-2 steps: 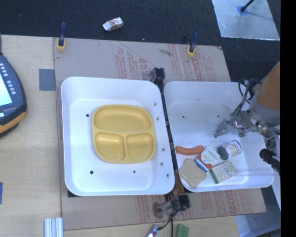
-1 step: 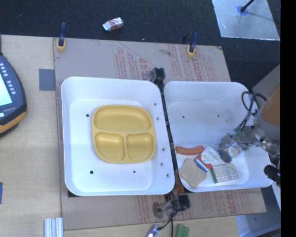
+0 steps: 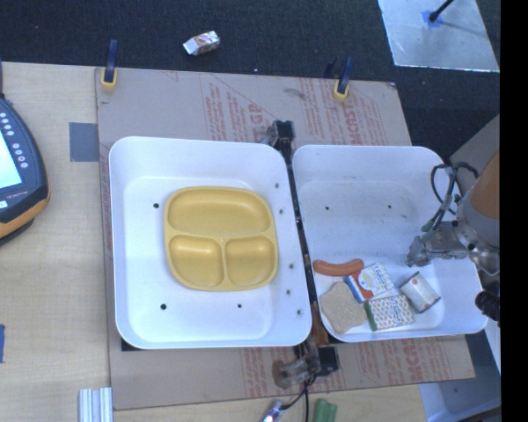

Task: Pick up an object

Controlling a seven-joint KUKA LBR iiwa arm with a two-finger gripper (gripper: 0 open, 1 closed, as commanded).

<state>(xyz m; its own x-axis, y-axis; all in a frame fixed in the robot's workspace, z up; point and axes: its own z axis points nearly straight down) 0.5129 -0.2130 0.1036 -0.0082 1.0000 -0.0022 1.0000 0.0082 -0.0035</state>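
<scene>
My gripper (image 3: 420, 251) hangs over the right side of the right bin (image 3: 361, 178), at the end of the arm coming in from the right edge. Below and left of it lie the bin's objects: a red sausage (image 3: 338, 267), a small white carton with red and blue print (image 3: 370, 281), a green-patterned packet (image 3: 388, 311), a tan slice of bread (image 3: 339, 306) and a small grey-white can (image 3: 420, 292). The can lies just under the gripper, apart from it. Nothing shows between the fingers.
The left bin (image 3: 136, 236) holds a yellow three-compartment plate (image 3: 220, 237). A teach pendant (image 3: 9, 170) lies at the far left of the bench. Clamps (image 3: 110, 70) pin the cardboard sheet at the back. A crumpled wrapper (image 3: 201, 43) lies on the dark floor beyond.
</scene>
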